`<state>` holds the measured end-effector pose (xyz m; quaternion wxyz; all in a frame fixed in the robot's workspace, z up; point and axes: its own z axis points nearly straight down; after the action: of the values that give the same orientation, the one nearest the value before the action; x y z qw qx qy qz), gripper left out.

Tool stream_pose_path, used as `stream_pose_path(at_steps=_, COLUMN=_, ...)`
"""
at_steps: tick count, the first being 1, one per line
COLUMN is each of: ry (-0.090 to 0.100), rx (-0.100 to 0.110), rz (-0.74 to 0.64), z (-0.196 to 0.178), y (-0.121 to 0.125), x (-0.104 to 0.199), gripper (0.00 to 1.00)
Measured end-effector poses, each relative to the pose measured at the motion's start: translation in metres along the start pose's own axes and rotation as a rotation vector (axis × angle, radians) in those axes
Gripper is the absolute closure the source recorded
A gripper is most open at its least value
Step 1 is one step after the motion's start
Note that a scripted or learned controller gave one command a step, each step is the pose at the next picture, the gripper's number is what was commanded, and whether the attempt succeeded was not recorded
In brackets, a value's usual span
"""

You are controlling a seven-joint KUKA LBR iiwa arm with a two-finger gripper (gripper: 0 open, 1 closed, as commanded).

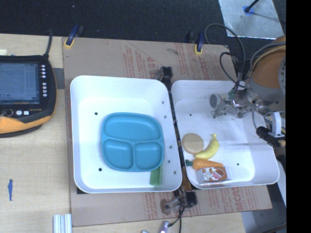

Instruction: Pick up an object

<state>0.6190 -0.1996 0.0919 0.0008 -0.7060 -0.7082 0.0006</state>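
Grey metal of the claw (217,106) is seen in the upper part of the right bin (243,166), low over the white floor, with the arm (267,74) and its orange band entering from the right edge of the frame. Whether the claw is open or closed cannot be told; nothing is seen gripped.

Below the claw, toward the lower left of the same bin, a tan round disc (192,142) is found just beside a yellow banana (209,148). An orange carrot (204,164) lies beneath them, touching a small printed box (213,174).

In the left bin (87,130) a blue divided plate (132,141) is centred, with a green piece (155,177) at its lower right edge.

On the worktop (34,178), at the far left of the frame, a tablet-style pendant (22,93) is placed.
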Motion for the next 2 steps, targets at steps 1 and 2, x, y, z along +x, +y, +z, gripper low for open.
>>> stream_pose_path(at_steps=1, ry=0.000, rx=0.000, rz=-0.001, z=-0.001, y=0.038, x=0.014, gripper=0.00)
stream_pose_path(at_steps=2, ry=-0.001, rx=0.000, rz=-0.004, z=-0.012, y=0.038, x=0.013, gripper=1.00)
